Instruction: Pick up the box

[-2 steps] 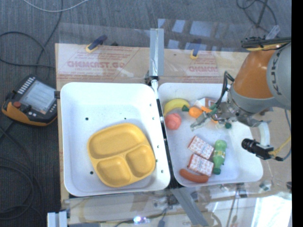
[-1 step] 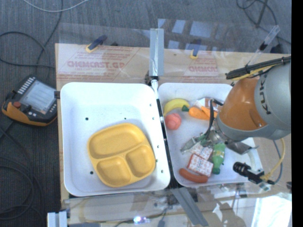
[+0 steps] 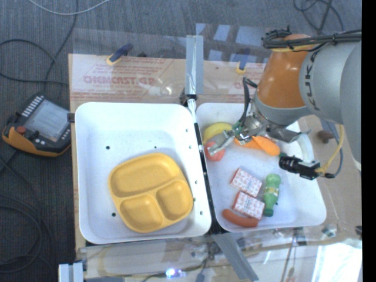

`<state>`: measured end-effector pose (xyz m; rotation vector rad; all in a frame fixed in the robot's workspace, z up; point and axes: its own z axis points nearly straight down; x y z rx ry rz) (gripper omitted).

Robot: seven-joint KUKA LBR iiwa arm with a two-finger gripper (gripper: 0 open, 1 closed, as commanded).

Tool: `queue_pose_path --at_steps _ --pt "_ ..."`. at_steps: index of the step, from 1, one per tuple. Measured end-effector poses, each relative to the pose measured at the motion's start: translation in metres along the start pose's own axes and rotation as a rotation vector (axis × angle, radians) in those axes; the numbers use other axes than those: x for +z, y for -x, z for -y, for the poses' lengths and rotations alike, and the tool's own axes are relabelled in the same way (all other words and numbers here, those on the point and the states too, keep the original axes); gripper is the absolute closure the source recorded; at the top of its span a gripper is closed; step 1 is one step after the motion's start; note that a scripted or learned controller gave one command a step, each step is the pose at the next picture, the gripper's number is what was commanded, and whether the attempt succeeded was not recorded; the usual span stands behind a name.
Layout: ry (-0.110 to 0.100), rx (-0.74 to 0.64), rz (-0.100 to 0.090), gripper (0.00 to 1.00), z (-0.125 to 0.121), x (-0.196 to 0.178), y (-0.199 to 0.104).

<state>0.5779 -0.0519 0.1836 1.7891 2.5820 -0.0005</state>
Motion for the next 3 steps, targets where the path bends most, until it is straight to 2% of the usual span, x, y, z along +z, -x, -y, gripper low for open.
queue_pose_path --at_steps 1,2,3 --pt "-0.001 0.163 0.0 0.0 0.06 -0.006 0.058" --pt "-0.001 -0.063 -0.002 0.0 0.087 0.061 0.044" --pt "0.006 -0.189 0.007 0.0 0.09 0.093 0.041"
